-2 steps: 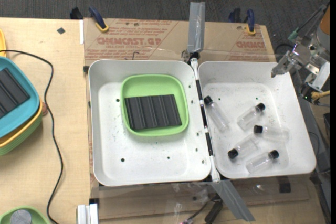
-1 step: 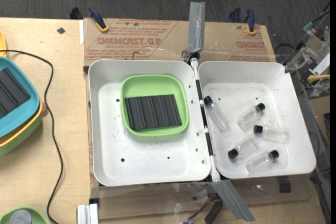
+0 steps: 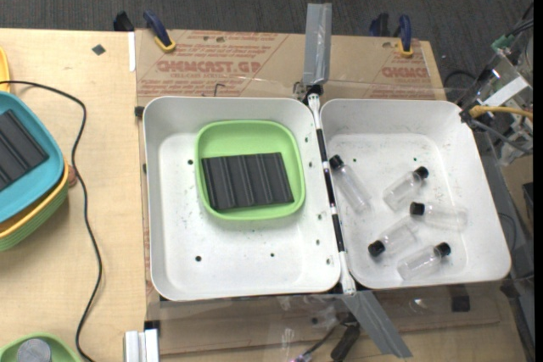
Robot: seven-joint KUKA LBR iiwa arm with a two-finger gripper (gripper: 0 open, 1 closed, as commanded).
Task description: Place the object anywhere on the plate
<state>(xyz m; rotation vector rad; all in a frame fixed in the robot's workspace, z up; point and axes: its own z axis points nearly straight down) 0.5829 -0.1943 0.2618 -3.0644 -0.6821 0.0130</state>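
Note:
A green square plate [image 3: 250,135] sits in the left white bin [image 3: 170,208], towards its upper middle. A dark ribbed rectangular mat [image 3: 248,181] lies on the plate. In the right white bin [image 3: 475,182] lie several clear plastic vials with black caps: one near the bin's left wall [image 3: 348,182], one at centre right [image 3: 405,185], one below it [image 3: 437,213], one at the lower middle [image 3: 390,237] and one at the lower right [image 3: 422,259].
A stack of teal and yellow-green plates [image 3: 30,174] with a dark mat stands at the far left on the wooden bench, with a black cable [image 3: 81,208] curving beside it. Cardboard [image 3: 254,59] clamped at the back lies under the bins. Cables and gear sit at the right edge.

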